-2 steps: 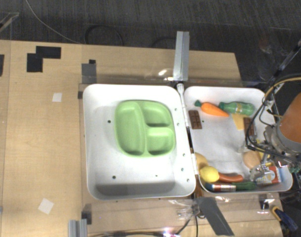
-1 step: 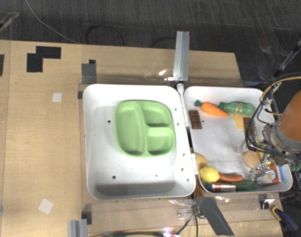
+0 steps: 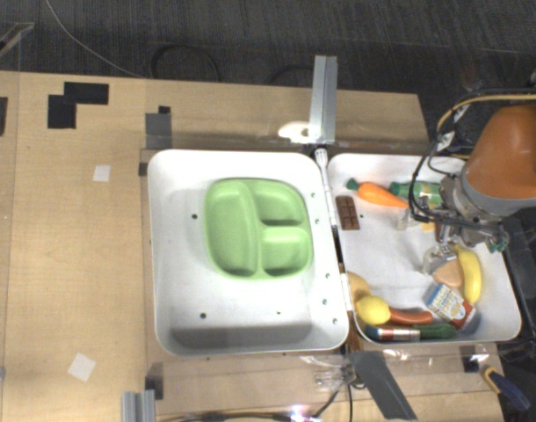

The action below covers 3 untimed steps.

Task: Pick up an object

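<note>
Camera view | left bin [image 3: 176,315]: green tray [image 3: 255,227]; right bin [image 3: 373,244]: carrot [image 3: 380,195], banana [image 3: 469,275]; end effector [image 3: 444,255] state unclear

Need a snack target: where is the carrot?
The carrot lies near the right bin's far edge, between the brown bar and a green item.

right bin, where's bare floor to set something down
In the right bin, the open patch is the middle, between the chocolate bar, the carrot and the banana. The front edge is crowded: lemon, marker and carton packed together. The gripper hangs by the banana. The left bin has bare margins around the green tray.
</note>
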### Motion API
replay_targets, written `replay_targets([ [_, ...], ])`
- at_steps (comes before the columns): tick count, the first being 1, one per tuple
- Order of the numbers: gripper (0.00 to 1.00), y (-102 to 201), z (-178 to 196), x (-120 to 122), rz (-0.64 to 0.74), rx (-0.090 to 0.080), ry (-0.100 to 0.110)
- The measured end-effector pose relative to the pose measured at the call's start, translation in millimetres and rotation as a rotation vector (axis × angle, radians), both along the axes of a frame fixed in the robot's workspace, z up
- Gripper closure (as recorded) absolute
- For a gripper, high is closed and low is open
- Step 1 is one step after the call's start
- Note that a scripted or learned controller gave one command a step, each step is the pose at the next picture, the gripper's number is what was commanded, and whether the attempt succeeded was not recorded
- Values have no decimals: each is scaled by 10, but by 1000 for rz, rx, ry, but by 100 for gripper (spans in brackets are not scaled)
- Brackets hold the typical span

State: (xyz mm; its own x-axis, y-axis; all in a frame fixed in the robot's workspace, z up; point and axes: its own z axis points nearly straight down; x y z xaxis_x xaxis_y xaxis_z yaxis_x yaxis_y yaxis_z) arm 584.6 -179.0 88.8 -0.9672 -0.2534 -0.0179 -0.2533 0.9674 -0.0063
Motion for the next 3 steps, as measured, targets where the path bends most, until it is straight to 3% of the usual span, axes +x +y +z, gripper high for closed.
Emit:
replay_targets([
  [1,0,854,-3,639,-126,1,25],
  [2,100,871,127,716,-126,4,-5],
  [3,100,1469,991,881,-54,5,5],
])
